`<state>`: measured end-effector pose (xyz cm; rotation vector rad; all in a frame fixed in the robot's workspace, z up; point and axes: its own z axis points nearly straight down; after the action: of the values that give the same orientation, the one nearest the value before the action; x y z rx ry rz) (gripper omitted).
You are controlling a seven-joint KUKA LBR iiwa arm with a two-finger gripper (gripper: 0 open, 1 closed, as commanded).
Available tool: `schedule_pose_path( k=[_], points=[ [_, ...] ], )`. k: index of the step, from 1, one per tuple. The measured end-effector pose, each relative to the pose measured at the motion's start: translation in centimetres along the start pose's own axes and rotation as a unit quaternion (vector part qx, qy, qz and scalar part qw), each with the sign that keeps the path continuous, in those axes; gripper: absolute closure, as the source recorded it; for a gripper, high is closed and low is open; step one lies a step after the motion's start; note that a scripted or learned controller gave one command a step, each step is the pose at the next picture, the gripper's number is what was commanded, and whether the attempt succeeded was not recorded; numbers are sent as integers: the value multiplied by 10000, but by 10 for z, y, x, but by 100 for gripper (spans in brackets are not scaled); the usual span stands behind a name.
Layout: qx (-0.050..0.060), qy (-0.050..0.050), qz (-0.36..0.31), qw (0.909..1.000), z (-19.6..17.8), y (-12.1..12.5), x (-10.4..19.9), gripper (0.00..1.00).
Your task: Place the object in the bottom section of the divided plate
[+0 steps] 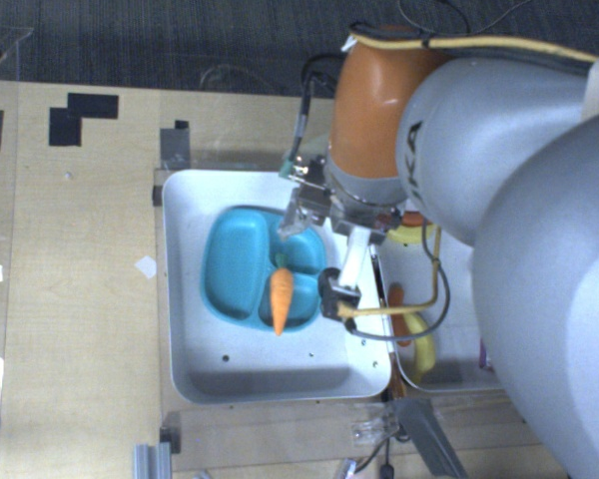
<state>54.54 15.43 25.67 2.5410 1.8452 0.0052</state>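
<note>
Pale wood surrounds the white bin (195,367) where your gripper (324,230) hangs over the blue plate (235,267); you cannot tell whether it is released or clenched. Just beside and below it, the carrot (281,299) lies across the plate's lower section, its tip on the rim. A nudge from the arm could roll it off into the bin.

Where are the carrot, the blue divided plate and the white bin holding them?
carrot (281,300): camera view, on its orange body.
blue divided plate (235,262): camera view, on the floor of its large section.
white bin (260,372): camera view, on its bare floor near the front wall.
</note>
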Motion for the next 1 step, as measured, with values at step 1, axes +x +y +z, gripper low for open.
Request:
schedule_pose_path(
  k=[1],
  points=[
    [7, 3, 56, 10000, 109, -17, 63, 0]
  ],
)
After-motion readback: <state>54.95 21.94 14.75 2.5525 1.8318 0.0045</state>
